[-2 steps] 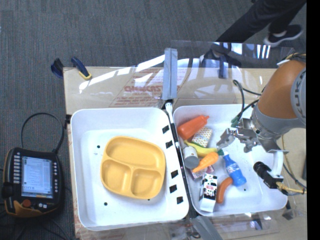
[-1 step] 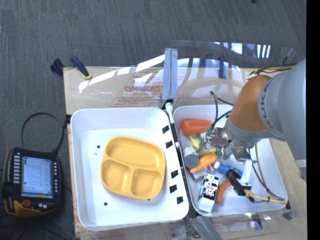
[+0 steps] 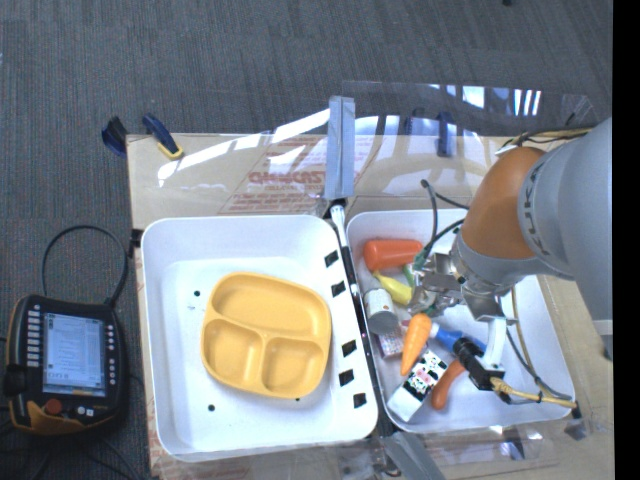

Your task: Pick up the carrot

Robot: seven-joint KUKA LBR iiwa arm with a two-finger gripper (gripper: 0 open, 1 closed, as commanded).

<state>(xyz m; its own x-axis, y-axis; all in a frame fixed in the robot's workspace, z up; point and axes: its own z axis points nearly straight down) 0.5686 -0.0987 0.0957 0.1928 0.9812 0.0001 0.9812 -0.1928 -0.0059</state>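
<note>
floor: dark grey ribbed carpet around the bench | bench: pale wooden top, streaks of bright light falling across it | clear panel standing along the far edge, catching window-like reflections | blue and yellow clamp at the far left corner | handheld control pendant with lit screen lying on the carpet at left, black cable looping above it

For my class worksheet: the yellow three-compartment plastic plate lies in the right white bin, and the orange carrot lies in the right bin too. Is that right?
Not quite. The camera view shows the yellow three-compartment plastic plate in the left white bin. The orange carrot does lie in the right white bin.
</note>
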